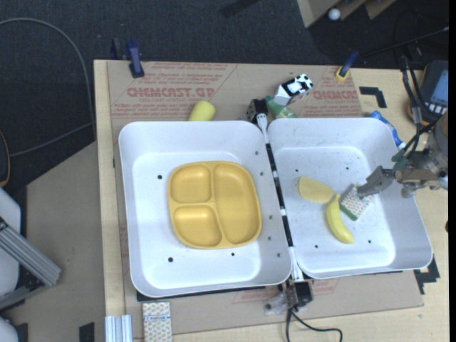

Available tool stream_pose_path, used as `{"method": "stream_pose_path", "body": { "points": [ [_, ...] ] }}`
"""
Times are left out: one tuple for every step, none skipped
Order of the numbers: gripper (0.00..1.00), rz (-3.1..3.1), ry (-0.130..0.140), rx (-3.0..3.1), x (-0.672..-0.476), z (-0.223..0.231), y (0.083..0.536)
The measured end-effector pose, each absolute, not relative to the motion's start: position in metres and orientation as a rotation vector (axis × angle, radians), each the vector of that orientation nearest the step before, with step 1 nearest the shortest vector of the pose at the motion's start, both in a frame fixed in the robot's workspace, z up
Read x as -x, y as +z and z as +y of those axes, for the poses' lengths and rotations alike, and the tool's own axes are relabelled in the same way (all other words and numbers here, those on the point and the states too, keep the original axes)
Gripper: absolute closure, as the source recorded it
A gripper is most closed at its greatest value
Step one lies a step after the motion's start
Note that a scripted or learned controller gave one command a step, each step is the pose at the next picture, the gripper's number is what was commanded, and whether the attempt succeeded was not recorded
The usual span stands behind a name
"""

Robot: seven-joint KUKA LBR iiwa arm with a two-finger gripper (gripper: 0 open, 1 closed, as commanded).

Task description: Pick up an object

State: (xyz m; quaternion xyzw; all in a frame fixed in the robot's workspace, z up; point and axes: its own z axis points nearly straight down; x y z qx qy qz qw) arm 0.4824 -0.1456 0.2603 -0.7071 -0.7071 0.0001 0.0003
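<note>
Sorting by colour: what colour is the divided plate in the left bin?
Yellow: the divided plate, seen clearly in the camera view.

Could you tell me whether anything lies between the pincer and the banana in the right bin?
Yes. A small green and white sponge-like block sits right at the pincer, touching the upper end of the banana. The yellow slice lies apart, to the banana's upper left.

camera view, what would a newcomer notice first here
The big yellow divided plate lying in the left bin draws the eye first. In the right bin, a banana lies beside a pale yellow slice, with the gripper reaching in from the right just above them.
</note>
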Motion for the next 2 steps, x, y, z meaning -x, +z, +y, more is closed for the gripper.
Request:
{"method": "stream_pose_path", "body": {
  "points": [
    [0.0,-2.22,0.001,2.22,-0.507,-0.125,0.125],
    [0.0,-2.219,0.001,2.22,-0.503,-0.129,0.084]
  ]
}}
